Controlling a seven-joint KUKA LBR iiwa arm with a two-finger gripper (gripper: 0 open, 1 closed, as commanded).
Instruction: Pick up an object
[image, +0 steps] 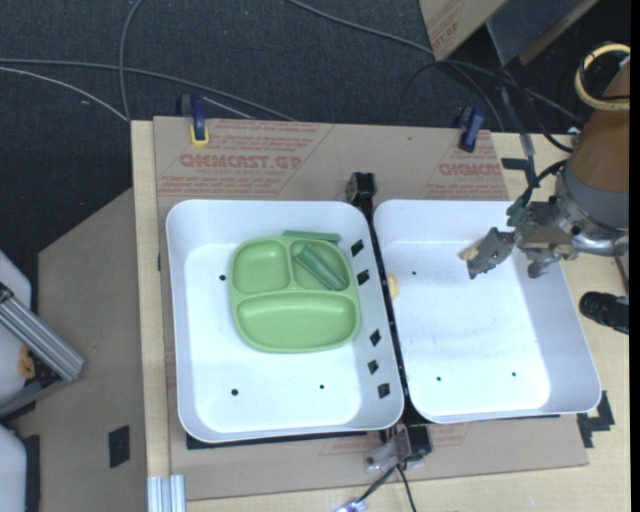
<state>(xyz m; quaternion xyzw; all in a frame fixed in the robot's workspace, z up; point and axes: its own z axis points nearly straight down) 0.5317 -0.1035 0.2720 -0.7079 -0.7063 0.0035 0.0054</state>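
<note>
Plainly, the brown board (300, 150) under the two white bins (200, 400) reads "CHEMCAST GP" in red (twice, the right print partly hidden), one green divided plate (290, 310) with one green utensil (320, 262) lies in the left bin, and the gripper (500, 252) hangs over the right bin, grasping nothing, fingers parted.

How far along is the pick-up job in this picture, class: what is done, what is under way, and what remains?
Done: nothing looks picked yet; the green divided plate lies flat in the left bin, with a green utensil in its upper right compartment. Under way: the end effector is over the right bin, apart from the plate. Left: reach an object, grip it and lift it.
</note>
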